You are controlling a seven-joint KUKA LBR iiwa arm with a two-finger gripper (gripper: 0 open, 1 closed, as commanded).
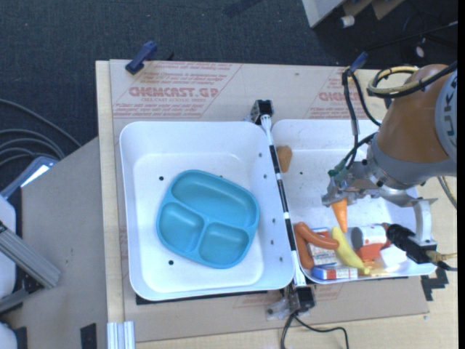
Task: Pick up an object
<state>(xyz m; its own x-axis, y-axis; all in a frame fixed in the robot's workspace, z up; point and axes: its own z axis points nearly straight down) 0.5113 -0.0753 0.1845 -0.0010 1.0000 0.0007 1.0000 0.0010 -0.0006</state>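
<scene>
- The brown cardboard sheet (182,86) under the two bins carries red print at about eleven o'clock of the scene; the big line reads roughly "CHEMCAST GP".
- Smaller red lines sit above and below that name, too fine to read.
- The same red print repeats at about one o'clock on the cardboard, cut off by the arm; only scraps of letters show.
- A small packet (328,273) in the right bin, at five o'clock, bears a label too small to read.

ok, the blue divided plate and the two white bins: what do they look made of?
Blue three-compartment plate: likely moulded plastic, with a smooth, uniform colour, soft sheen and rounded dividers. Shallow white bins, left and right: probably thin formed plastic, with glossy highlights and rounded corners. Coated metal can't be ruled out.
</scene>
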